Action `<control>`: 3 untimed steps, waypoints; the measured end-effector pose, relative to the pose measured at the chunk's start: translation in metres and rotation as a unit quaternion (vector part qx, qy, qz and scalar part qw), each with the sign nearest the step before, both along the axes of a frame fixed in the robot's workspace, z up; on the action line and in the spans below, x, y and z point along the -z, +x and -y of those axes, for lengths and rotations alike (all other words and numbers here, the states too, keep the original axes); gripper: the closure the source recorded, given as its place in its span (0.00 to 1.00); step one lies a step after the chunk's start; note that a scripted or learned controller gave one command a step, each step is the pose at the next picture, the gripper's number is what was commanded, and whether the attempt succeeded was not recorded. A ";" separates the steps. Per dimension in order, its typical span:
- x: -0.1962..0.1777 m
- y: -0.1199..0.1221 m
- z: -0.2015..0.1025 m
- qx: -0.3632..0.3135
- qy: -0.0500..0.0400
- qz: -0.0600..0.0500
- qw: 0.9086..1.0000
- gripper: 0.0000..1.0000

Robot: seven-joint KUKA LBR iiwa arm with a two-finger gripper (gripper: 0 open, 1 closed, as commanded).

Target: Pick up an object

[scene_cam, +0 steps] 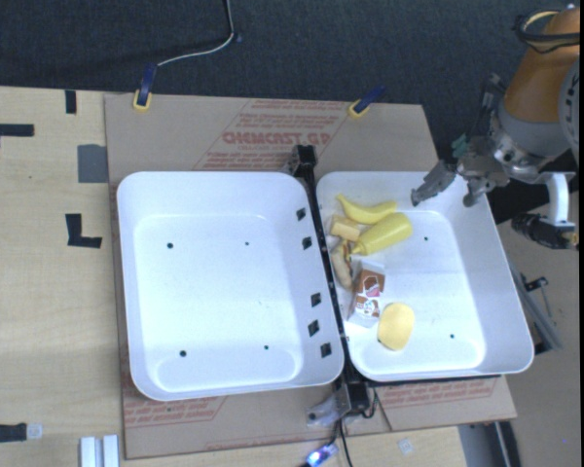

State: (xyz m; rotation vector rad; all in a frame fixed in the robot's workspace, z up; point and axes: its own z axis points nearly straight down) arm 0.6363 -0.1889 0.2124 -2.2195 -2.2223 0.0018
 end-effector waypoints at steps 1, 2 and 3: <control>-0.181 0.034 0.022 -0.001 -0.004 0.010 1.000 0.00; -0.334 -0.013 0.010 -0.001 -0.003 0.009 1.000 0.00; -0.333 -0.011 0.011 0.000 -0.002 0.001 1.000 1.00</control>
